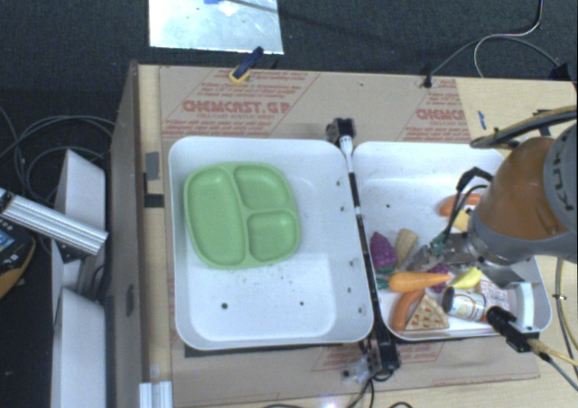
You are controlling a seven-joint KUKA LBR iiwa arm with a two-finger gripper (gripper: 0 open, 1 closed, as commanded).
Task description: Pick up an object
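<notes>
Camera view puts the arm [528, 203] low over the right bin [406, 171], its gripper [440, 257] down among a heap of toy food at about five o'clock in that bin. From where I stand I cannot tell how the gripper is set or whether it has hold of anything; the wrist hides too much.

The heap is crowded. A carrot [417, 281] lies across the middle, a purple piece [383, 251] sits at its ten o'clock, a tan piece [405, 242] just beside that, a pizza slice [426, 314] at the carrot's six o'clock, and a small can [463, 306] at its four o'clock. An orange piece [449, 206] lies apart at twelve o'clock from the heap.

I judge the carrot the nearest candidate, just beside the gripper. To do this well, the close should fall across the carrot's narrow width, not along its length, and clear of the neighbours touching it. A straight, slow lift would then show whether the hold is real.

The left bin [199, 307] bears a green tray [242, 215], no part of this step
</notes>
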